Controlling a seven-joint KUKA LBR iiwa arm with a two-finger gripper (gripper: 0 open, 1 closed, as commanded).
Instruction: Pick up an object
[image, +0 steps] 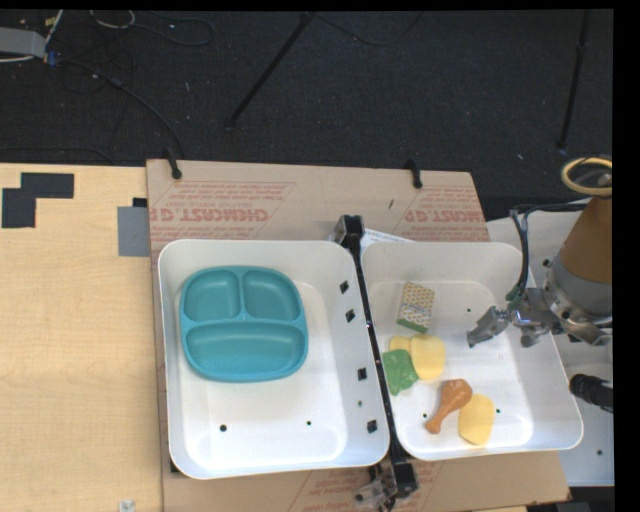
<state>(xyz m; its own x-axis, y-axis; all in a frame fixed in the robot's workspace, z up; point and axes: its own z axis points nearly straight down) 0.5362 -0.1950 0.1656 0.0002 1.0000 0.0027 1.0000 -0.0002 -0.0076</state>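
Note:
My gripper (484, 330) hangs over the right side of the right bin (500, 262), reaching in from the right and holding nothing that I can see. To its left lies a small speckled green-edged block (417, 305). Below that sit a pale yellow piece (429, 357) and a green leafy piece (398, 372), touching each other. Toward the front of the bin lie an orange drumstick (448, 403) and a yellow lemon-like piece (477, 420), side by side. The gripper is apart from all of them.
The left bin (260, 440) holds a teal divided plate (242, 323) at its back left. A black-clipped divider (362, 340) separates the bins. Cardboard lies under both. The arm's orange band and grey body (588, 260) stand at the right edge.

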